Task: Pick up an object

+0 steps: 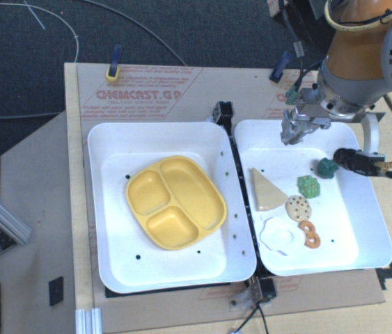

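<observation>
I see the gripper [294, 135] poised over the far left part of the right bin [370, 252], hanging from the grey arm [363, 40] with its orange band. Nothing sits between the fingers; how far apart they stand, I cannot tell from this angle.

The loose pieces lie nearer to me than the gripper, all apart from it:
- tan wedge [267, 190], just near-left of the gripper, closest of the lot
- dark green lump [326, 168], to the gripper's right, beside a black fitting [356, 161] on the bin's right wall
- light green piece [309, 185], near-right of the gripper
- speckled cookie [297, 207], just beyond the wedge's near corner
- orange pretzel [310, 234], touching or almost touching the cookie's near side
- white flat piece [277, 235], nearest to me, left of the pretzel

Left bin [105, 256]: a yellow divided tray [175, 202] lies flat, well apart from the gripper.
</observation>
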`<state>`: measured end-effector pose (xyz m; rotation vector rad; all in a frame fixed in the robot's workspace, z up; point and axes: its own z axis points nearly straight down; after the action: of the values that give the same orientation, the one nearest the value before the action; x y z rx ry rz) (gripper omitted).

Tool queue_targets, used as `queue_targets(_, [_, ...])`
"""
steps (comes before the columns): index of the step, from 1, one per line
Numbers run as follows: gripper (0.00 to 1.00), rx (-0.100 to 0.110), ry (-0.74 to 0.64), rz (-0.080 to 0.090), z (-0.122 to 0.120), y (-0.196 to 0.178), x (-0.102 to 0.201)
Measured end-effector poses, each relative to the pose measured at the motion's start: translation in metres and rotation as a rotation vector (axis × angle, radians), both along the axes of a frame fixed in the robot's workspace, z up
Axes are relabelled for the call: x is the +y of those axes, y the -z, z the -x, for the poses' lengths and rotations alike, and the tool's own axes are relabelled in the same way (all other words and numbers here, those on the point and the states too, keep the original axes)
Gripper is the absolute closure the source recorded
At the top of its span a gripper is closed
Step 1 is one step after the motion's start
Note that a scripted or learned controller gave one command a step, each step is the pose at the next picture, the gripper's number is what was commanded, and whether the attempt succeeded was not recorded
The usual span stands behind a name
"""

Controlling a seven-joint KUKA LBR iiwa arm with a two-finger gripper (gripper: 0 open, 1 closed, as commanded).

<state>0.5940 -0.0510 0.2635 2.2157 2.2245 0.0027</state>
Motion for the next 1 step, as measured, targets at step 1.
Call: queue_targets(1, [1.00, 0.005, -0.001, -0.002, -0.0096, 0.0166, 0.0468])
